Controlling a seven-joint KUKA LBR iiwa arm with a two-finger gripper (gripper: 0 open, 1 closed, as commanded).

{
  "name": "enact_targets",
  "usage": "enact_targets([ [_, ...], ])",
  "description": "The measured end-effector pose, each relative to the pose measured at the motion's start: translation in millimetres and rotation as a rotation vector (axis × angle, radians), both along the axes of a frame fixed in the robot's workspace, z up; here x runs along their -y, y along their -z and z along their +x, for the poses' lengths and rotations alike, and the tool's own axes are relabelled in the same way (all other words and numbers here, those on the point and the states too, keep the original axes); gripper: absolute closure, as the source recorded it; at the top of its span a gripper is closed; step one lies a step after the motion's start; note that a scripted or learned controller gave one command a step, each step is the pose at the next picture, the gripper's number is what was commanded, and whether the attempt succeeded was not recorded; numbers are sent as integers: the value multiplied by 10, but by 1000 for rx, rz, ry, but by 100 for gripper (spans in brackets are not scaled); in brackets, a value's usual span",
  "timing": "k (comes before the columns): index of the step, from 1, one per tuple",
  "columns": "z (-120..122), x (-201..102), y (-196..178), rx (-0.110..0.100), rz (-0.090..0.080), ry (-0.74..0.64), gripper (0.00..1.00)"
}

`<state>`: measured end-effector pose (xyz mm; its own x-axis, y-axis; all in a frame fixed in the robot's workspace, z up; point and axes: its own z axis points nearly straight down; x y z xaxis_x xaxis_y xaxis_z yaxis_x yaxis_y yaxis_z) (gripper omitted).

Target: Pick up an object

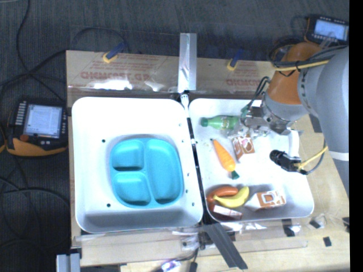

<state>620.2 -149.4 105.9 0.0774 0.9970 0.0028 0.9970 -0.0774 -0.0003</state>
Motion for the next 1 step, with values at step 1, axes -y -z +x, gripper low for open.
enact_targets([
  [1,-300,-345,-1103,-2,-4,111,100],
])
